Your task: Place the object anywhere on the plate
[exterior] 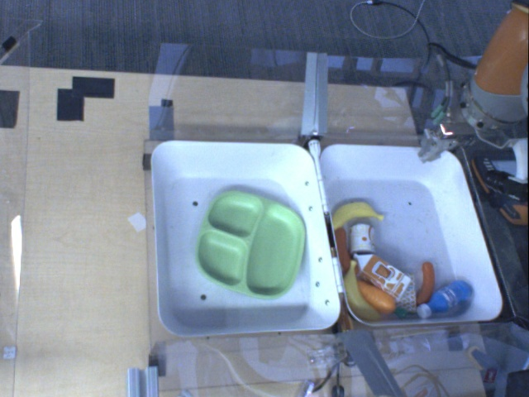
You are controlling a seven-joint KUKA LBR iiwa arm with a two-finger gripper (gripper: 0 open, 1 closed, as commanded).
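From the camera above, two shallow white bins sit side by side on the pale wooden bench (83, 246), parted by a thin metal divider; the left bin (178, 304) carries a green plate (251, 242) with three compartments, lying flat near the bin's middle and turned a little askew.

The right bin (413, 197) has its things crowded toward the near edge and the divider side; a yellow banana (357, 213) lies uppermost of the group, close to the divider; just below it stands a small white can (361, 238) with a dark label; beneath that lies an orange and white carton (388, 278), tilted, touching an orange rounded piece (376, 298) and a yellow curved piece (354, 292) against the divider; a red sausage-shaped toy (426, 279) rests just right of the carton; a blue bottle (449, 298) with a white cap lies on its side in the near right corner. All of these are in the right bin, well apart from the plate.

The arm, its orange band (504, 52) showing at the upper right, hangs over the far right corner of the right bin; the claw (433, 143) sits at that rim, away from the clustered items; whether it is apart or together I cannot tell.
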